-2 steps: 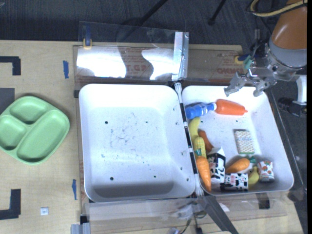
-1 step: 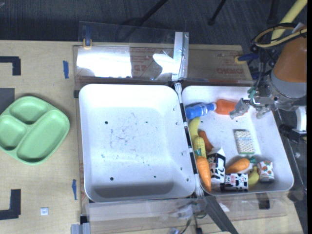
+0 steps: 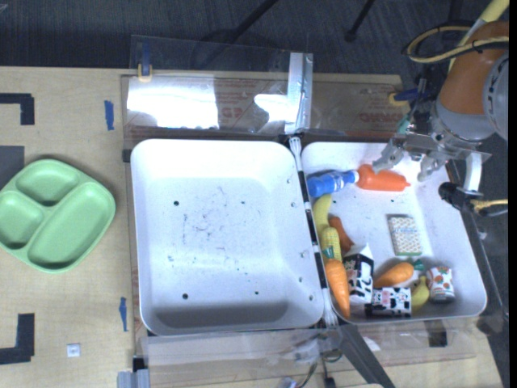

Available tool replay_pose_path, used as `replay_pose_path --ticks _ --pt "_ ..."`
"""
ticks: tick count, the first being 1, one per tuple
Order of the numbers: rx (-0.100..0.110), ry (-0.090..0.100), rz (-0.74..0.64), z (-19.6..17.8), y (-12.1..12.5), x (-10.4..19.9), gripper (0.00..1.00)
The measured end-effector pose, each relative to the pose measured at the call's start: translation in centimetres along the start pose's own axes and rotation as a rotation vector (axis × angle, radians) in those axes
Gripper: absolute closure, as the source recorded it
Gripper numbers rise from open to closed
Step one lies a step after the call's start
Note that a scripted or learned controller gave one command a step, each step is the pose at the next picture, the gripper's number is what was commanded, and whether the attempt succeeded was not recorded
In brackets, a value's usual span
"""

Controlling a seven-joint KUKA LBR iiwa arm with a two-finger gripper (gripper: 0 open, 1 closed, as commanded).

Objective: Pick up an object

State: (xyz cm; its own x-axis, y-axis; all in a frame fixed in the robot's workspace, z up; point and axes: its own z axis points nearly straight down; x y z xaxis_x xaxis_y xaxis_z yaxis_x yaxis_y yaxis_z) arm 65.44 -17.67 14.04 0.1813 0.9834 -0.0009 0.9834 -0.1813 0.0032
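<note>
"What do you look like from above?"

"My arm point(image 3: 485, 95) is grey, rounded and bulky, with a broad orange band point(image 3: 460, 83) wrapped above the wrist."

"Any cables?"

"A yellow cable point(image 3: 436, 39) loops over the top of me, with darker leads running beside it. There's a bit of blue by my wrist, too small to make out."

"And your hand?"

"My gripper point(image 3: 420, 153) is pale metal, silvery-grey, with thin angular fingers point(image 3: 393, 153) and a light bracket behind them. A black, knob-like part point(image 3: 452, 192) sticks out just below it."

"Markings, screws?"

"None I can read; it's too blurred there."
</note>
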Motion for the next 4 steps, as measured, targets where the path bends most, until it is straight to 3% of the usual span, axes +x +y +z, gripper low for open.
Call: replay_pose_path --ticks 1,2,3,4 --pt "0.004 0.002 -0.148 3.0 -6.9 -2.7 0.0" --pt "0.001 0.002 -0.188 5.4 -8.1 -3.5 0.0" --pt "-0.003 0.0 -0.186 4.3 -8.0 -3.7 1.0" --pt "0.002 0.001 -0.182 -10.4 -11.2 1.6 1.0"
